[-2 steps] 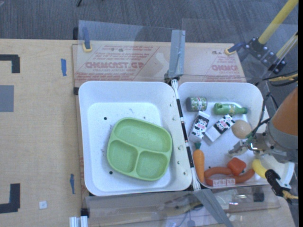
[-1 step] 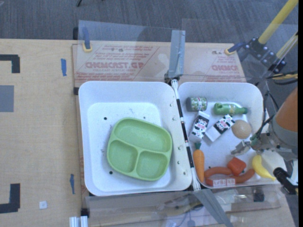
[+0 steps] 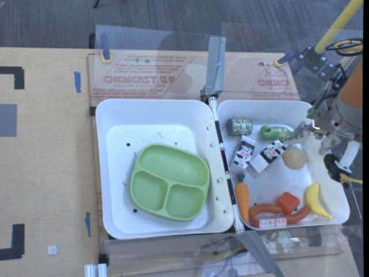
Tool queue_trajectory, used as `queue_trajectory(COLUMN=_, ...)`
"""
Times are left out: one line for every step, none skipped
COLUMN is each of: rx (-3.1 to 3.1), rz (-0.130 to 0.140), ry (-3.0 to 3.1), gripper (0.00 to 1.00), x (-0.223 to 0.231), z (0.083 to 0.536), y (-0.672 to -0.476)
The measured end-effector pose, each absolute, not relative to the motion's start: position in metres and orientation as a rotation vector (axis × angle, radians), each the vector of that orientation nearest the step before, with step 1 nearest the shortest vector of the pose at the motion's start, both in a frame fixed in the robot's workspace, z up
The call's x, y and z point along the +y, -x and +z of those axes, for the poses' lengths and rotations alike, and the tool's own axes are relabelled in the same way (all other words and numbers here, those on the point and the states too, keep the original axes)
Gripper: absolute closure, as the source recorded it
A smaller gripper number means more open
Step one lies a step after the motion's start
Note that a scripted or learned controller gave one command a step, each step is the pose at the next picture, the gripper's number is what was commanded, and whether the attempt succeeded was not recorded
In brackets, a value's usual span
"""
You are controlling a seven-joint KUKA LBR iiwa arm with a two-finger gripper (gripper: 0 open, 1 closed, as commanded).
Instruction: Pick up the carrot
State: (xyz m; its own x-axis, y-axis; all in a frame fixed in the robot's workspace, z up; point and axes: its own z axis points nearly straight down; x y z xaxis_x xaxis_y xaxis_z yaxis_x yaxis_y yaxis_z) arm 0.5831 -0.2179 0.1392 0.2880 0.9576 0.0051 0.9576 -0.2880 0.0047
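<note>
The carrot (image 3: 242, 200) is orange with a green top. It lies along the left wall of the right bin (image 3: 337, 215), near the front corner, pointing toward the front. My gripper (image 3: 305, 130) hangs over the bin's back right part, just above a tan ball (image 3: 294, 157) and beside a green bottle (image 3: 275, 133). It is well away from the carrot, to its right and further back. Nothing shows in its grasp.
The right bin also holds a green can (image 3: 240, 126), two black-and-white cartons (image 3: 244, 153), a banana (image 3: 317, 201), a red block (image 3: 288, 201) and a red sausage (image 3: 275, 212) close to the carrot. A green divided plate (image 3: 169, 182) lies in the left bin (image 3: 115, 126).
</note>
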Motion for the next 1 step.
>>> queue_trajectory(rx=1.875, rz=0.009, ry=-2.521, gripper=0.00, x=-0.2177, z=0.1388, y=-0.5827)
